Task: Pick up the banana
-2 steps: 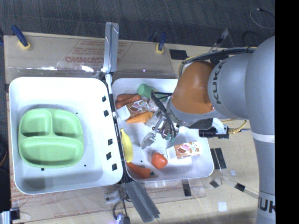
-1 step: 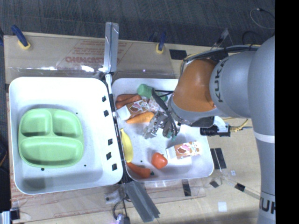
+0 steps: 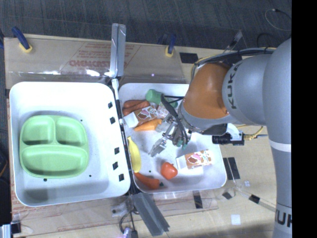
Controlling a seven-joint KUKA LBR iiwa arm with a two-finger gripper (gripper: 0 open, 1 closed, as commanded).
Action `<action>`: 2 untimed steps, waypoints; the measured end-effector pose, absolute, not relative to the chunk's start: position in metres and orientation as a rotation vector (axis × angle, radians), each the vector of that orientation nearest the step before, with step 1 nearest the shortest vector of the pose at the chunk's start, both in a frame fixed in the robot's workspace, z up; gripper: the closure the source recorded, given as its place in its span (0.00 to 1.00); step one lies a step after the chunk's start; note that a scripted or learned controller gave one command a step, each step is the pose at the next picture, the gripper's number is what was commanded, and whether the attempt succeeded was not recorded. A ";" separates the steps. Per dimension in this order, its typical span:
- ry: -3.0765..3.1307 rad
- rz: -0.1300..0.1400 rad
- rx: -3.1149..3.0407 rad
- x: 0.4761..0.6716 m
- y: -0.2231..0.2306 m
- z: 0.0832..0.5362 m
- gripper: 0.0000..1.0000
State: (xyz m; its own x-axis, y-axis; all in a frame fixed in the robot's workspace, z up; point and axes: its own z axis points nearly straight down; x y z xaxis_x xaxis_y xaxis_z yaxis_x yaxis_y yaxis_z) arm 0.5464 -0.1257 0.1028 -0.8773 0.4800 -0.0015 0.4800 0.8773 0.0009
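The yellow banana (image 3: 134,154) lies along the left wall of the right bin (image 3: 216,180), upright in the view. My gripper (image 3: 162,144) hangs over the middle of that bin, a short way right of the banana and apart from it. Its fingers (image 3: 157,148) point down-left, spread open, with nothing between them. The arm's orange band (image 3: 208,90) sits above and to the right of the gripper.
In the right bin lie an orange carrot (image 3: 147,126), a red-brown sausage (image 3: 134,104), a green item (image 3: 153,96), a red tomato (image 3: 169,170), a red pepper (image 3: 147,181) and a small carton (image 3: 194,161). The left bin (image 3: 29,192) holds a green divided plate (image 3: 54,145).
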 end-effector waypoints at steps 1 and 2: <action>2.949 -0.013 1.079 0.543 -0.099 0.093 0.00; 2.953 -0.006 1.070 0.544 -0.096 0.103 1.00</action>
State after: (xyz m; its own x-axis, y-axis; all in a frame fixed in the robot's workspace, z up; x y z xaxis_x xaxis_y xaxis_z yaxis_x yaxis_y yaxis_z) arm 0.5438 -0.0957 0.1031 -0.7680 0.6405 -0.0020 0.6405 0.7680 -0.0034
